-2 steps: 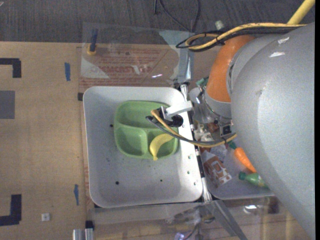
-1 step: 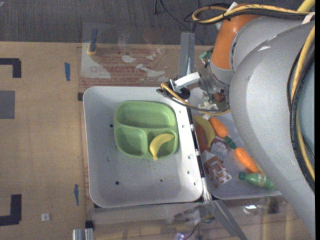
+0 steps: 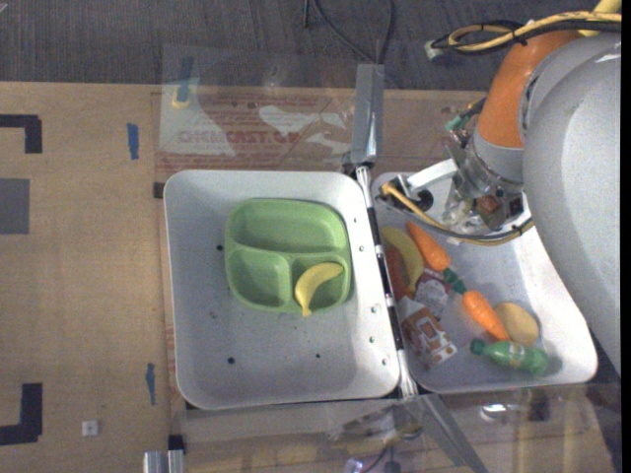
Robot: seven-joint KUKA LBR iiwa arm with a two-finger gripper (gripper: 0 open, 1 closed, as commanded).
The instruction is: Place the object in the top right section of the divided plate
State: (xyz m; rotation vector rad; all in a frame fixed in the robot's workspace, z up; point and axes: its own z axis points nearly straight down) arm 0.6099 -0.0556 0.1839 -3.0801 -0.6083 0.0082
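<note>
Gripper (image 3: 471, 208), grip unreadable, hangs above carrots (image 3: 430, 247), bottle (image 3: 510, 355); banana (image 3: 315, 284) in divided plate (image 3: 286, 227).

We can't read the pincer (image 3: 480, 208): it's a cluttered dark cluster of cables and hardware under the wrist, fingers not resolvable. The arm (image 3: 577, 166) is cut off by the top and right edges, and it covers the right bin (image 3: 552, 368) along its far-right wall and upper corner. The small packet (image 3: 430, 334) by the divider has print too blurred for us to read. The red item (image 3: 395, 264) beside the yellow piece (image 3: 404, 252) is partly tucked against the bin wall, identity unclear. The clear sheet (image 3: 266, 131) on the bench (image 3: 79, 264) carries faded lettering we can't make out. Cables (image 3: 345, 13) run off the top edge.
</note>
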